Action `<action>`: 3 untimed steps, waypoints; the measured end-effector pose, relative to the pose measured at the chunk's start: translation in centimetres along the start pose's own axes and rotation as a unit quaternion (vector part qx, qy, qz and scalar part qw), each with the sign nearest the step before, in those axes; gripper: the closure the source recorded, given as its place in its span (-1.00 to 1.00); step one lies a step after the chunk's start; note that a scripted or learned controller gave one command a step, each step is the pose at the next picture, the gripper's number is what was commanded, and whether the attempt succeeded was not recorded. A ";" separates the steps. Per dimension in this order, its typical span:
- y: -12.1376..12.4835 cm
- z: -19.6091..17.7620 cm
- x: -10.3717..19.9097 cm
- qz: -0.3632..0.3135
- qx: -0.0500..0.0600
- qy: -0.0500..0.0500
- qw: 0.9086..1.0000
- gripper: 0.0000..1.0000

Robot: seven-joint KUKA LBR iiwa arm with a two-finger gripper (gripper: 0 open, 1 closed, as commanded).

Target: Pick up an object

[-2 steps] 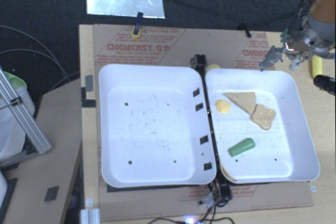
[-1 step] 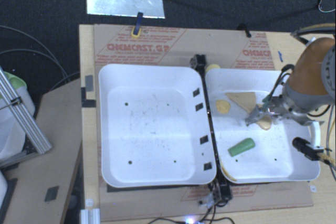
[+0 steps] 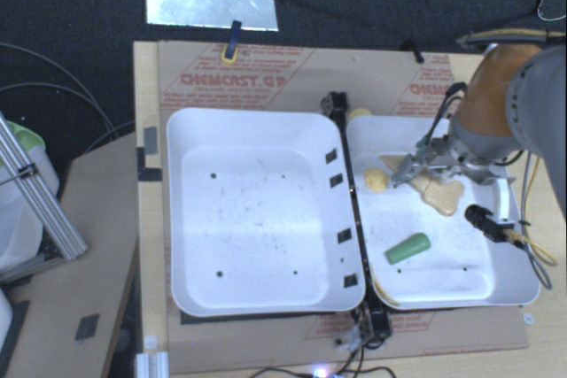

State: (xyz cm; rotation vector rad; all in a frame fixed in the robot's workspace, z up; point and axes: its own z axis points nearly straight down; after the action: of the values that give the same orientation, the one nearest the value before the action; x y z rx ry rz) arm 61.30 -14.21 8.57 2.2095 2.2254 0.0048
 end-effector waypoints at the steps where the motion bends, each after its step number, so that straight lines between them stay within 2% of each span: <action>1: 5.6 0.1 -5.8 0.001 0.006 0.001 1.000 -1.00; 2: -3.6 0.1 -6.6 0.005 0.006 0.001 1.000 -1.00; 3: -3.0 -1.1 -6.5 0.002 0.000 0.000 1.000 1.00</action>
State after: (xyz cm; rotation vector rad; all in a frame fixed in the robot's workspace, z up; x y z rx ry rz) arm 58.39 -20.69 9.66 2.2148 2.2199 0.0051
